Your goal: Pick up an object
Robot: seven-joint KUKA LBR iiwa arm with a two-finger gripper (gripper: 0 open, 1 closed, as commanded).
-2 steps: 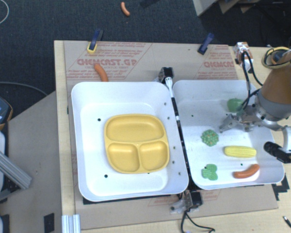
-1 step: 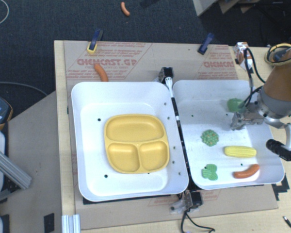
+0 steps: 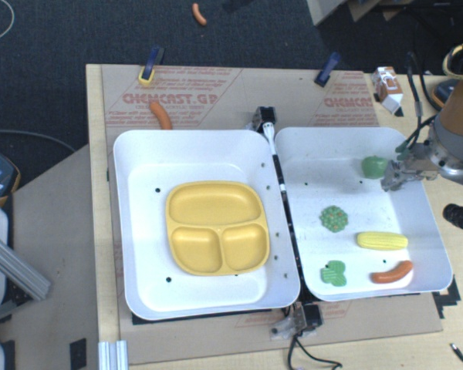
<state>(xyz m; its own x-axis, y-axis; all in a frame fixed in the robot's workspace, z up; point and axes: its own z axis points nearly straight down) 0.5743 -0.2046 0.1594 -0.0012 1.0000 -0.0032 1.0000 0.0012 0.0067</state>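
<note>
Pepper (image 3: 374, 165) lies in the right bin (image 3: 309, 154) just beside the tool (image 3: 393, 177), whose grip I cannot tell; left bin (image 3: 139, 168) holds a yellow tray (image 3: 216, 227).

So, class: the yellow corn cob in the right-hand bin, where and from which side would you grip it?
Probably from above, at the middle of the corn cob, fingers closing across its narrow width. It lies flat, long axis running left to right, with bare floor on both long sides; the sausage lies apart, nearer the front.
</note>
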